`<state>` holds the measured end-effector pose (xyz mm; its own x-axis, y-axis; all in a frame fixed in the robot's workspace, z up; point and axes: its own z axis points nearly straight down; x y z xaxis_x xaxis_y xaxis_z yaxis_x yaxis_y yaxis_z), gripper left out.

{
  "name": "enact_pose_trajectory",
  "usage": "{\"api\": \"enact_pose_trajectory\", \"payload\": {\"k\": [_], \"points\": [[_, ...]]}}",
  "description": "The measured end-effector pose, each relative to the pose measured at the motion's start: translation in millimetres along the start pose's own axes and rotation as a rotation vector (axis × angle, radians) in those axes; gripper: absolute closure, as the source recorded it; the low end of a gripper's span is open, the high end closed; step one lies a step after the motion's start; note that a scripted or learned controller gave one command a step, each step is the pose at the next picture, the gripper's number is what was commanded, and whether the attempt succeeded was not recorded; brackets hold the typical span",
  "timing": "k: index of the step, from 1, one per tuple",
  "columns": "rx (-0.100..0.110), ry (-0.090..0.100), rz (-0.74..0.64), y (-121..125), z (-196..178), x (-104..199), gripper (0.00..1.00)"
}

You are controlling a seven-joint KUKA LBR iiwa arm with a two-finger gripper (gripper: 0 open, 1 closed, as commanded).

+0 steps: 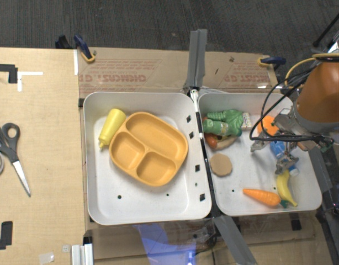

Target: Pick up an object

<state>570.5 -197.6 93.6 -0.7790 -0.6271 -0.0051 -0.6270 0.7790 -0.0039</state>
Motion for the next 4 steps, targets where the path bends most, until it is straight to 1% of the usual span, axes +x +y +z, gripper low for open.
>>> {"api": "enact_pose_trajectory", "payload": {"k": [1, 2, 3, 4], "points": [[-0.001, 0.000, 0.063, 61.5, 0.3, 45.9, 0.00], [-0.004, 0.002, 0.014, 42.6, 0.8, -65.2, 0.00], [0.000, 0.000, -0.050, -2.8, -0.2, -18.4, 0.00], [0.000, -0.001, -0.051, -2.6, -0.1, -18.6, 0.00]]}}
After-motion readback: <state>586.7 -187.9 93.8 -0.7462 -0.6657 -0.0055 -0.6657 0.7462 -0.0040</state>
